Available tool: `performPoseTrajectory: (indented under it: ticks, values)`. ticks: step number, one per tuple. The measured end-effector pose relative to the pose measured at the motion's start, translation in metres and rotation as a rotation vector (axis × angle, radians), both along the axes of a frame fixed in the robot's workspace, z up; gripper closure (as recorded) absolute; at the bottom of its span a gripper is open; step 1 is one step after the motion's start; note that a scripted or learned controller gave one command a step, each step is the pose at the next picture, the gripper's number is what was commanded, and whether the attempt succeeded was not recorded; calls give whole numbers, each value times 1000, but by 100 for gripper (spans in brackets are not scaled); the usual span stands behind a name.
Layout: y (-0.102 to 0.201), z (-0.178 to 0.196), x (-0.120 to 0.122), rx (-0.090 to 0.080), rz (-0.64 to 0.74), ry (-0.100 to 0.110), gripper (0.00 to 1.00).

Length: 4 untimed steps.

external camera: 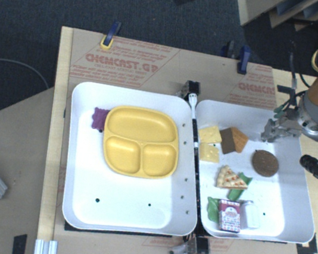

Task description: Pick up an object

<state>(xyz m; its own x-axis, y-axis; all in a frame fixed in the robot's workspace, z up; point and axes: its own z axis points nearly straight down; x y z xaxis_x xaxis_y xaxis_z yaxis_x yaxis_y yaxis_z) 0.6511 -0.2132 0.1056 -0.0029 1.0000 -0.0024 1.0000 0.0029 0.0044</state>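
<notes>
Altogether, two white bins sit side by side on the bench. The left bin (pixel 81 158) holds one yellow divided plate (pixel 141 141) with three compartments, and one purple item (pixel 99 118) peeks out at the plate's nine o'clock, touching its edge. The right bin (pixel 290 206) holds the smaller things — two pale yellow cheese squares (pixel 209 143), one above the other, one dark brown block (pixel 227 140) with an orange wedge (pixel 239 139) just beside it at three o'clock, one round brown cookie (pixel 265 163), one pizza slice (pixel 232 179), one green leafy piece (pixel 214 208) and one small red carton (pixel 229 217) lying against that green piece.

One arm comes in from three o'clock, its gripper (pixel 272 131) hanging over the right bin's upper corner, at about twelve o'clock from the cookie and apart from it. Nothing sits between its fingers; how wide they stand I cannot tell.
</notes>
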Motion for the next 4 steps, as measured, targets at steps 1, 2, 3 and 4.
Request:
performPoseTrajectory:
  ticks: [1,2,3,4]
  values:
    - [5,43,5,1,-2,1,100]
    - [7,106,11,0,-1,-2,100]
    - [7,120,12,0,-2,0,100]
    - [52,115,3,2,-2,6,100]
